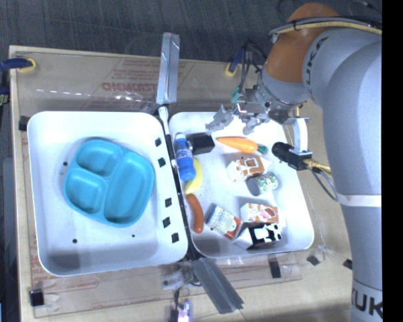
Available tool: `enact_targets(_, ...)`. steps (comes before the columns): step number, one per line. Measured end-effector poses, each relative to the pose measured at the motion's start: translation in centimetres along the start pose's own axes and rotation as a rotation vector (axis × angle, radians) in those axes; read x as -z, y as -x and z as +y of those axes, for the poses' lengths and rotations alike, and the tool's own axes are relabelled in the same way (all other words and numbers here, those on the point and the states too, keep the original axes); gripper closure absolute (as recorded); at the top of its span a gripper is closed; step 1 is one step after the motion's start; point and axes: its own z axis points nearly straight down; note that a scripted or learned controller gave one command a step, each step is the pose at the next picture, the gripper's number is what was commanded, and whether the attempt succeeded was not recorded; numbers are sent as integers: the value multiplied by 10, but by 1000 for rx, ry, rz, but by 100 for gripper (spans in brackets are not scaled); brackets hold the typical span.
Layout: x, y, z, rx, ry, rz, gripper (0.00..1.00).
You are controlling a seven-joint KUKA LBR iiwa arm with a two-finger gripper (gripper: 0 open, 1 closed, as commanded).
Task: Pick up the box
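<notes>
Black, small rectangular box [200,141] lay near the right white bin's [302,200] far-left corner, long axis along the far edge. The two-finger gripper [238,118] hung just rightward, jaws spread and empty.

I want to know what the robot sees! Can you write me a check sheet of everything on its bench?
Surface: two white bins side by side, left bin and right bin, on a bench.
Job's things: a small box lies near the right bin's front, beside a sausage; which box is meant, cannot tell.
Clutter: carrot, blue bottle, black-and-white cow toy, small cartons; a blue divided plate in the left bin.
Grippers: tool hovers at the right bin's back edge, holding nothing that shows.
Cables: wires by the wrist.
Surroundings: dark floor; blue clamp.
</notes>
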Motion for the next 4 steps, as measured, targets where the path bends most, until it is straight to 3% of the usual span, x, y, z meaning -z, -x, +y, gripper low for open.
enact_targets(1,-65,32,-47,39,0,-1,0)
enact_targets(2,-95,17,-56,53,36,-19,0)
enact_targets(4,-95,25,-60,-4,39,-9,0)
